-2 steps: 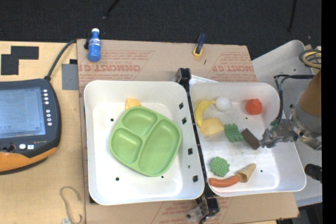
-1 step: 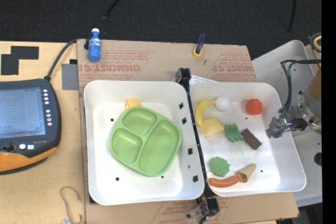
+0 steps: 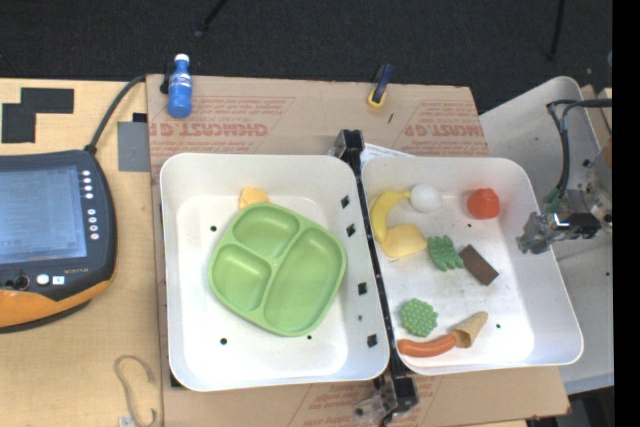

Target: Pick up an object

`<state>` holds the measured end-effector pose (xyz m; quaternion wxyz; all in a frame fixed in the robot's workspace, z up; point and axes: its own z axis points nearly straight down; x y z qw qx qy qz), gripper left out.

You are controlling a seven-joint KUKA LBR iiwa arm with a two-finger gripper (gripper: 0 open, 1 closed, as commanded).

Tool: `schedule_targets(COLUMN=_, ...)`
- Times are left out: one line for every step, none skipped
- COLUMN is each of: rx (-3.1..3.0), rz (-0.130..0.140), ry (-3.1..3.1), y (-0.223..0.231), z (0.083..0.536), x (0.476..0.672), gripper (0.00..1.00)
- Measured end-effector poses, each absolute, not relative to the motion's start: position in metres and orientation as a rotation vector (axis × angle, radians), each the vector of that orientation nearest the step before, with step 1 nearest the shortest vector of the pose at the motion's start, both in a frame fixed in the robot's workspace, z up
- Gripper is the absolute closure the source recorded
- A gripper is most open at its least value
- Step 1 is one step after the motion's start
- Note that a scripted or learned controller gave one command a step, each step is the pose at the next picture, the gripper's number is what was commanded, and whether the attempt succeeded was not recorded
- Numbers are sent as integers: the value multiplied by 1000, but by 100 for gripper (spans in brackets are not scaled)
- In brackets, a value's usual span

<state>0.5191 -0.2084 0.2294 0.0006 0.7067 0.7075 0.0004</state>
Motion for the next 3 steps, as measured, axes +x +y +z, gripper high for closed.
schedule_targets(rx=2220, rz=1, ry=2229, y=-155, z=238, x=512, gripper=100)
schedule_targets(rx=2219, rz=0, ry=2230, y=-105, z=243, x=514, gripper=100)
schedule_targets(rx=2221, rz=-3, ry=2229, y=-63, z=238, x=506, gripper=100)
